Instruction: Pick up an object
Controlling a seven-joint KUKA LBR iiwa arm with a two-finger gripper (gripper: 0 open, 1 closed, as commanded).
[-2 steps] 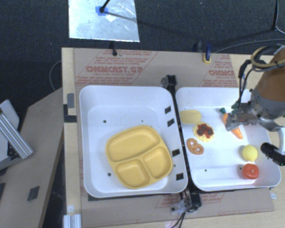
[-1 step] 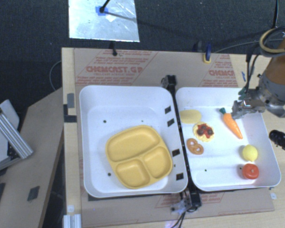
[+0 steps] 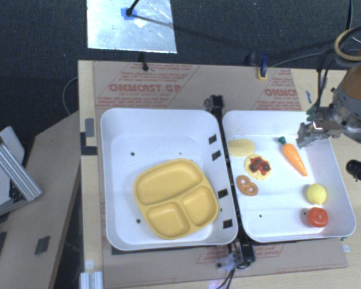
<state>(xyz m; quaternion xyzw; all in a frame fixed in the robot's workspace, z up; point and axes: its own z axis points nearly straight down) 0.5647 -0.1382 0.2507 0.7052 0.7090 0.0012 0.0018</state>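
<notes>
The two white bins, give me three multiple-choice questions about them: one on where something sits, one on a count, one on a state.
1. Where does the yellow divided tray lie?
A. left bin
B. right bin
C. on the bench outside the bins

2. How many food items lie in the right bin?
A. three
B. six
C. nine

3. How does the carrot stand to the gripper?
A. clamped in it
B. lying on the bin floor, beside it
C. lifted above the bin

Answers:
1. A, it fills the left bin's floor.
2. B, carrot, pale piece, pizza, pretzel, lemon, tomato.
3. B, it lies flat, just beside the gripper.
</notes>
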